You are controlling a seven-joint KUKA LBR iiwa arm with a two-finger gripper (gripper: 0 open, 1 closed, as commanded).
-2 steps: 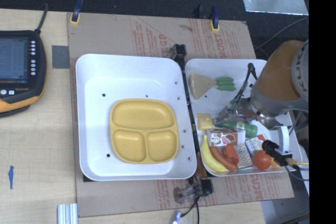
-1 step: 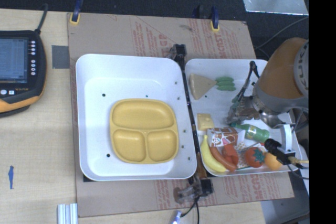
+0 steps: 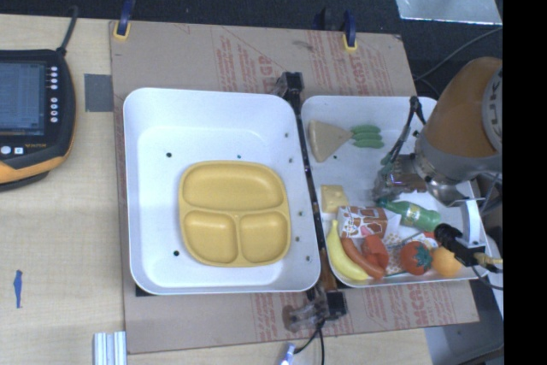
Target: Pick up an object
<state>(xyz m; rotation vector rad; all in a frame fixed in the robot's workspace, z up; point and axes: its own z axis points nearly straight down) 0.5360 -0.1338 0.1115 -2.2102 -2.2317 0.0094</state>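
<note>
The right bin [image 3: 342, 105] holds several toy foods. A beige wedge [image 3: 326, 138] and a green pea pod [image 3: 367, 136] lie at its far end. A yellow block [image 3: 332, 198], a printed snack packet [image 3: 362, 225], a banana [image 3: 340, 261], a red-orange carrot [image 3: 373, 255], a tomato [image 3: 414, 257] and an orange [image 3: 446, 261] crowd the near end. A green bottle [image 3: 413, 214] lies at the right. My gripper [image 3: 394, 181] hangs low over the bin's right-middle, just above the bottle and apart from the wedge.
The left bin [image 3: 145, 184] carries a yellow divided plate [image 3: 233, 212]. A teach pendant [image 3: 30, 115] rests on the bench at far left. Clamps [image 3: 349, 28] pin the cardboard at the back. The grey and orange arm [image 3: 461, 124] covers the right bin's right wall.
</note>
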